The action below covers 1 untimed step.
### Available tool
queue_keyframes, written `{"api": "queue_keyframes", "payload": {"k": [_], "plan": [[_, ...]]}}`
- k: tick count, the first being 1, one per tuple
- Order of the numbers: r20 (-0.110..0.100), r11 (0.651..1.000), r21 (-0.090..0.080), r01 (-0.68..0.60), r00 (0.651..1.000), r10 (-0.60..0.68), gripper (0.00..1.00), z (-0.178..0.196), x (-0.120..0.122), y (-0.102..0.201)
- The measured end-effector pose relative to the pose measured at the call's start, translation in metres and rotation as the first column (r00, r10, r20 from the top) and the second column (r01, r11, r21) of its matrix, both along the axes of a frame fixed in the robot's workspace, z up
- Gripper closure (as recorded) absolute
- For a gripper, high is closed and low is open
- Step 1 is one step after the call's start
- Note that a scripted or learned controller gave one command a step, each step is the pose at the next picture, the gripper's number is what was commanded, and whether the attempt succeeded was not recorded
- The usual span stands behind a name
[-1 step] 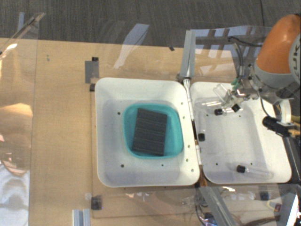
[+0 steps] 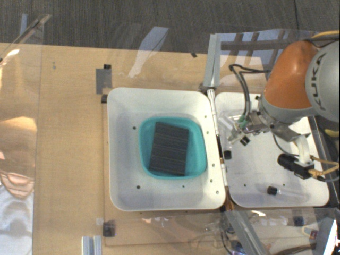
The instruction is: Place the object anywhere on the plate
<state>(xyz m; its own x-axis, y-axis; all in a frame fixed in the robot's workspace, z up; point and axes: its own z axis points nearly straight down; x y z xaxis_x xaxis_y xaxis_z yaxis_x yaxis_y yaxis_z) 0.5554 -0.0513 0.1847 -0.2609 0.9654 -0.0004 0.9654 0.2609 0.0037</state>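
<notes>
Ridged dark grey slab point(image 2: 169, 147) lies flat on the teal plate point(image 2: 198, 152), well inside the rim. Teal shows on every side of it. Its long edges run from the near side of the plate to the far side, turned slightly off square. Parallel ridges cross its top face.

The plate sits on the floor of the left bin point(image 2: 123, 158), roughly at its centre, with white floor visible all round it.

The gripper point(image 2: 241, 133) is over the right bin point(image 2: 255, 169), in that bin's far left part, close to the wall that the two bins share. Whether it is open or closed cannot be told from this view, as the wrist and cabling crowd it. It is well apart from the slab, with the adjoining bin walls between them.

The arm point(image 2: 289, 73) enters from the right, its orange band above the far right part of the right bin.

Two small black items lie on the right bin's floor. One point(image 2: 227, 154) is just beside the shared wall, near the gripper. The other point(image 2: 272, 190) is toward the near edge. Both are too small to identify.

Both bins rest side by side on the pale wooden bench point(image 2: 64, 142).
</notes>
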Motion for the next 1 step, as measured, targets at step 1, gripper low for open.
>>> {"api": "queue_keyframes", "payload": {"k": [1], "plan": [[0.002,1.0,0.0,-0.025,1.0,0.025,1.0,0.0002,-0.0057,0.0777]]}}
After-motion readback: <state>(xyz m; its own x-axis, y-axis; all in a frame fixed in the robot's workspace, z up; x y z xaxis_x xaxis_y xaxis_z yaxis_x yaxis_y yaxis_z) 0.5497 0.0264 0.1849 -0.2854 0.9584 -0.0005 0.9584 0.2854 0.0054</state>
